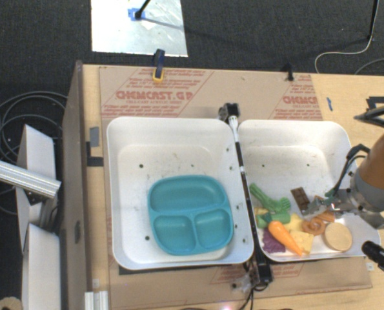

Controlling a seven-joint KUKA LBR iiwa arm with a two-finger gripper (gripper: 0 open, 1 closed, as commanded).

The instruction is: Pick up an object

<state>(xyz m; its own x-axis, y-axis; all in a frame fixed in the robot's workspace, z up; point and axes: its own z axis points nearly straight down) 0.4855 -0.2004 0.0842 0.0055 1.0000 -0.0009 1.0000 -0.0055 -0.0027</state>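
The right bin [295, 141] holds several toy foods bunched at its front. Among them are a green vegetable [269, 203], an orange carrot [283, 236], a yellow wedge [301, 241] and a purple piece [268, 243]. A brown chocolate bar [299, 199], a brown pretzel-like ring [318, 225] and a round beige disc [338, 237] lie there too. My gripper [324, 203] reaches in from the right, low over the bin, between the chocolate bar and the ring. Nothing is visibly lifted.
A teal divided plate [190, 213] lies in the left bin [124, 173]. The divider between the bins [242, 173] runs just left of the toys. The arm's orange band [380, 166] hangs over the right bin's right edge. Cables lie on the floor at left.
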